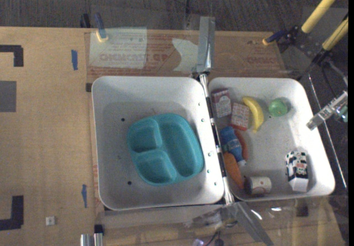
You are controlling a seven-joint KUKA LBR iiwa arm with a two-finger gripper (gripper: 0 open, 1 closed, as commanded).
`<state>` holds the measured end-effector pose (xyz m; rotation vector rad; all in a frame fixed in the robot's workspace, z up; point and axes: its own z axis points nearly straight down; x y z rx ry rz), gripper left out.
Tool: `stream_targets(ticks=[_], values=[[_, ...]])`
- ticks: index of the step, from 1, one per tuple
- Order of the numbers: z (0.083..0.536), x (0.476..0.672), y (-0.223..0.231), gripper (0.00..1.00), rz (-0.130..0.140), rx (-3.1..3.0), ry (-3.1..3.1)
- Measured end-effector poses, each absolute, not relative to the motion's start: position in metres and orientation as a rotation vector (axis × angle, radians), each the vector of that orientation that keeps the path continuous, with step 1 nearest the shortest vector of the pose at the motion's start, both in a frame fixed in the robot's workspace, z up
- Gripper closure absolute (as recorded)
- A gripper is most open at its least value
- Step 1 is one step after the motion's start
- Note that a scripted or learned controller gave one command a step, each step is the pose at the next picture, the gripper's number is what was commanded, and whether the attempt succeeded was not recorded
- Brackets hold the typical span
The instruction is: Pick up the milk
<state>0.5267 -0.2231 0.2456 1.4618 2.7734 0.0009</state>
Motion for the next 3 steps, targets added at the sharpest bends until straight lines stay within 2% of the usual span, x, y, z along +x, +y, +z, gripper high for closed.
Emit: stream_targets(ticks=[1,2,3], values=[[0.245,0.527,-0.223,0.0,0.001,1.462,2.774],[0.183,0.48,-0.223,0.0,0.001,1.364,2.827],[0.096,0.482,-0.223,0.0,0.001,1.307,2.848]])
